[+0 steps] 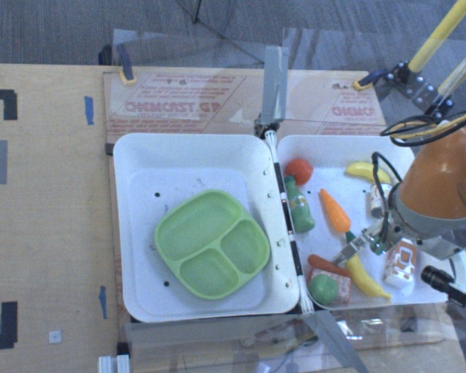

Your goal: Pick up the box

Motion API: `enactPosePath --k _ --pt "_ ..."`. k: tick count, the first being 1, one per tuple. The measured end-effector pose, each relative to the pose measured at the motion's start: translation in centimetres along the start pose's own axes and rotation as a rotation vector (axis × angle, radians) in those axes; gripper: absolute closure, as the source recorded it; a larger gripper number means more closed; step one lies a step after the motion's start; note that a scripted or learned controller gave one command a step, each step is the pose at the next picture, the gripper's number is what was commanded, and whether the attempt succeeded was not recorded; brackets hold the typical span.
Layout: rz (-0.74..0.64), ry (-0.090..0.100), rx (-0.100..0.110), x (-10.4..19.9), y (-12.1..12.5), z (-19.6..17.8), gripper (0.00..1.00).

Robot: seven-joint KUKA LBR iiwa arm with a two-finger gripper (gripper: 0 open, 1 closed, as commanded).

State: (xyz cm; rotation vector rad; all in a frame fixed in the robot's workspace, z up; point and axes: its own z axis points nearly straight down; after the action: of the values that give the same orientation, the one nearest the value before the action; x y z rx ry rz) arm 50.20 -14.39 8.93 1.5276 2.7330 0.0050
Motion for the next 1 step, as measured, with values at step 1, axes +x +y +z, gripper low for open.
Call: enactPosePath --k 1 --pt "-0.109 0.004 0.003 4.81 0.49 -0.20 0.00"
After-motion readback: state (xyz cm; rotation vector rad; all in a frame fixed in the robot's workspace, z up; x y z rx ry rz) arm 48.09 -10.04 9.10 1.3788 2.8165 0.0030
